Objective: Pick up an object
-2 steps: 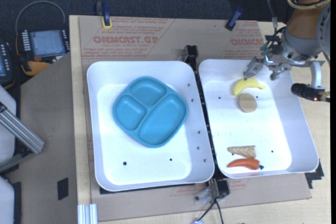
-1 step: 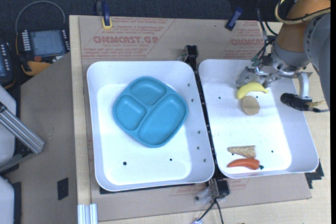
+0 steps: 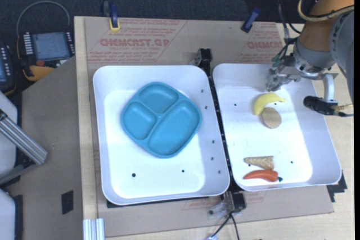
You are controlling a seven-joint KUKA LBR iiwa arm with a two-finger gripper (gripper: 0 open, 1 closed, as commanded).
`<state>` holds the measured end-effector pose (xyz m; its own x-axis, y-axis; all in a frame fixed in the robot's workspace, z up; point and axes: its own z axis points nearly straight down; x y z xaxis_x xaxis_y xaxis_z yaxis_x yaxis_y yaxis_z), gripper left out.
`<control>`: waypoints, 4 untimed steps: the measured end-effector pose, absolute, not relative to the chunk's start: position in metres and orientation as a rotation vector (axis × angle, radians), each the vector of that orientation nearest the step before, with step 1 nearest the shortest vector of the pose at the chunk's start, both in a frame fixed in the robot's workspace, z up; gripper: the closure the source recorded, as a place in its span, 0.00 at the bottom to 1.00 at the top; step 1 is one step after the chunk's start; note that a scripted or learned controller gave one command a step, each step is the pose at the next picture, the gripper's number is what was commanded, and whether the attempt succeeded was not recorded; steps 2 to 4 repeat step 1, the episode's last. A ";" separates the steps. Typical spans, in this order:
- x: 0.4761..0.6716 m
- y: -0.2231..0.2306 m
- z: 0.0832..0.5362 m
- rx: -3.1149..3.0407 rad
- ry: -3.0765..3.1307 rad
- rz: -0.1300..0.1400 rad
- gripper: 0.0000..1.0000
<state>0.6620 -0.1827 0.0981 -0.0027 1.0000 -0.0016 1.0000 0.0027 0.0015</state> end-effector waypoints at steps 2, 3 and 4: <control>0.665 -0.183 0.160 2.217 2.219 0.003 1.00; 0.665 -0.183 0.160 2.217 2.219 0.003 1.00; 0.665 -0.183 0.160 2.217 2.219 0.003 1.00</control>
